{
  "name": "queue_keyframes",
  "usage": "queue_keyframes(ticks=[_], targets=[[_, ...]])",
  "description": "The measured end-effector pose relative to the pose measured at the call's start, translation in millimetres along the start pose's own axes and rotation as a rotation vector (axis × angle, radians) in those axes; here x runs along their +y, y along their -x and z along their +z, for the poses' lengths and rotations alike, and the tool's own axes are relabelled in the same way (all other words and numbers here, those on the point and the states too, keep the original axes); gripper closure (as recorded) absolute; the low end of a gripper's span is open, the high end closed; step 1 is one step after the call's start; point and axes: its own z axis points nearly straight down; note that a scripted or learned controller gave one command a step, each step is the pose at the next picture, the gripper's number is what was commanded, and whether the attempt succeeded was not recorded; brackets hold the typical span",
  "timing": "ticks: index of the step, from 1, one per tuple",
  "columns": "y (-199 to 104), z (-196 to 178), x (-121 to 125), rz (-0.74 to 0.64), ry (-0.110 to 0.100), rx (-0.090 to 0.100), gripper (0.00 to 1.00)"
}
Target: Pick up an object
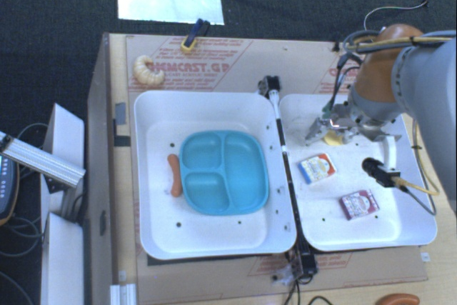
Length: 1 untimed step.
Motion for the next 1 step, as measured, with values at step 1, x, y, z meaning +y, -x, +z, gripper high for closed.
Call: queue_keyframes(ticks=[1], targets=[[5.2,0.5,-12.7,0.002,-0.001,-0.001,0.00]])
